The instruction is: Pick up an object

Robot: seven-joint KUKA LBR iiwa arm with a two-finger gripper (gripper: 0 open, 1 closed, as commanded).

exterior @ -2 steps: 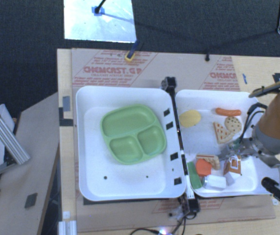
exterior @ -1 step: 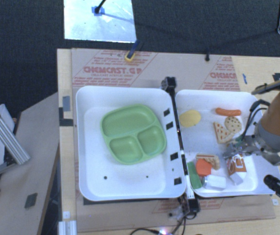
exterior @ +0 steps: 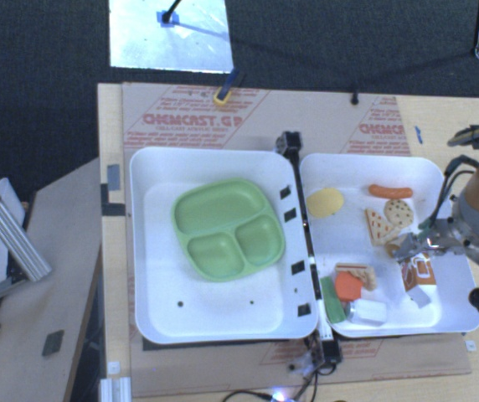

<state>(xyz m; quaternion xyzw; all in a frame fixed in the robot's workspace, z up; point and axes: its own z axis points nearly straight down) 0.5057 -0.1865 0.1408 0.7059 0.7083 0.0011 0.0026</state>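
Observation:
The right bin (exterior: 440, 172) holds several small items. A yellow rounded piece (exterior: 325, 201) lies at its left, a red sausage (exterior: 390, 192) near the back, and a round cookie (exterior: 399, 213) beside a tan wedge (exterior: 378, 225). Toward the front lie an orange piece (exterior: 348, 286) on a toast-like slab, a green strip (exterior: 330, 299) and a white block (exterior: 369, 311). My gripper (exterior: 413, 247) reaches in from the right, low over the bin, just right of the wedge and above an orange-and-white packet (exterior: 419, 274).
The left bin (exterior: 151, 249) carries a green divided plate (exterior: 227, 229). Black clips run along the wall between the two bins (exterior: 298, 224). Cardboard (exterior: 189, 115) lies under both bins. A shiny square sheet (exterior: 171, 23) lies on the dark floor behind.

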